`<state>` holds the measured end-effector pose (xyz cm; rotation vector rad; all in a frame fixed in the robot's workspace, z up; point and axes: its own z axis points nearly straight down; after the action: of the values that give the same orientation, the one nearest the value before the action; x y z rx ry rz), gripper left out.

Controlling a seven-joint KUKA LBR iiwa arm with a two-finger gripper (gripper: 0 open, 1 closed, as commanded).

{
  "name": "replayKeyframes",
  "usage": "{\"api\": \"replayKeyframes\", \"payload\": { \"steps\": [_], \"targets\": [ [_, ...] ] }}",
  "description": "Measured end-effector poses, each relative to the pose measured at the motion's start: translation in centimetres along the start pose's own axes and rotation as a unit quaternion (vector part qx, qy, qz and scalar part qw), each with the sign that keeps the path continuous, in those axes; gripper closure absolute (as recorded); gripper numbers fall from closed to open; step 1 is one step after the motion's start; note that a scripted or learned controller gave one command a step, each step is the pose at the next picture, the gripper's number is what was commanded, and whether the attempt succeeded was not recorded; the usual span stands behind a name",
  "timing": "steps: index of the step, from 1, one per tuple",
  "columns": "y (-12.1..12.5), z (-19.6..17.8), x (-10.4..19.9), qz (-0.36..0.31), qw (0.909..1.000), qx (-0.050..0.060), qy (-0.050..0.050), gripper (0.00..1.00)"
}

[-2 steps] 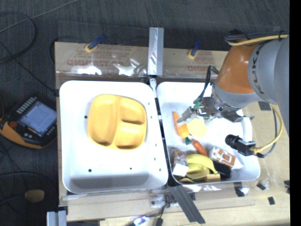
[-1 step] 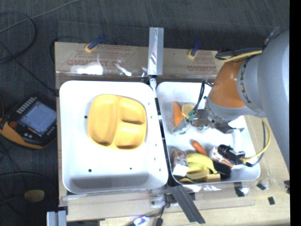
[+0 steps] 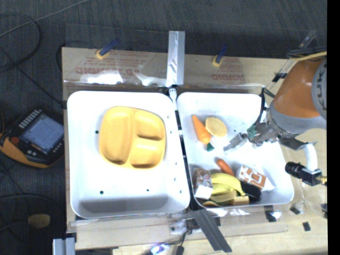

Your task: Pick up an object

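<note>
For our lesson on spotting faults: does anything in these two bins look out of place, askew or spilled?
Nothing looks spilled or damaged. The yellow tray lies flat in the left bin. In the right bin the banana, a small carton and other bits are heaped along the near edge, a loose jumble.

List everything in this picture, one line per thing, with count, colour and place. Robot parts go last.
left bin: 1, white, bench left
right bin: 1, white, bench right
divided tray: 1, yellow, left bin
carrot: 1, orange, right bin top
round slice: 1, pale yellow, beside carrot
bananas: 1 bunch, yellow, right bin bottom
small carton: 1, orange-white, right of bananas
handheld pendant: 1, orange-black, floor left
arm: 1, grey-orange, right
tool: 1, grey, over right bin
</note>
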<state>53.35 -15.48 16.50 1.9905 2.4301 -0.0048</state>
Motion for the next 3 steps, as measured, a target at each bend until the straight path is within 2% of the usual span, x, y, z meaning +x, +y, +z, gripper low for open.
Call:
{"api": "replayKeyframes", "payload": {
  "steps": [1,2,3],
  "targets": [
    [4.1,4.5,4.8,-0.01,1.0,0.001,0.001,0.0],
    [6.5,7.5,4.0,0.003,1.0,-0.005,0.0,0.0],
    [6.7,6.5,4.1,0.003,1.0,-0.006,0.0,1.0]
  ]
}}
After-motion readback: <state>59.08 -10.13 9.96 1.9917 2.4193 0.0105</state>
